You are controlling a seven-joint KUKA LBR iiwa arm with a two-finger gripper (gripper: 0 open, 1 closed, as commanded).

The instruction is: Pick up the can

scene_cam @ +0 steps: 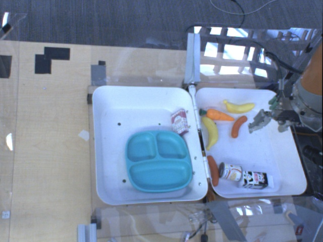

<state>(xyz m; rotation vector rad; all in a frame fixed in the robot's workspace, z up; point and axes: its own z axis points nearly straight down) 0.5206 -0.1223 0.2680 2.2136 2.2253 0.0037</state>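
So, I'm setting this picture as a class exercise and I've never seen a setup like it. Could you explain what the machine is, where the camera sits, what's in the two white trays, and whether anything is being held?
The camera is fixed above the bench, looking down at a slant. The machine is a robot arm reaching in from the right; its gripper hangs above the right bin with open fingers and nothing between them.

The left bin holds a blue divided plate and a small red and white packet just beyond it.

The right bin holds toy food: two bananas, a carrot and two sausages. Near its front edge the can lies on its side, with a small black and white carton beside it.

The arm is meant to pick up the can, which lies untouched some way from the gripper.
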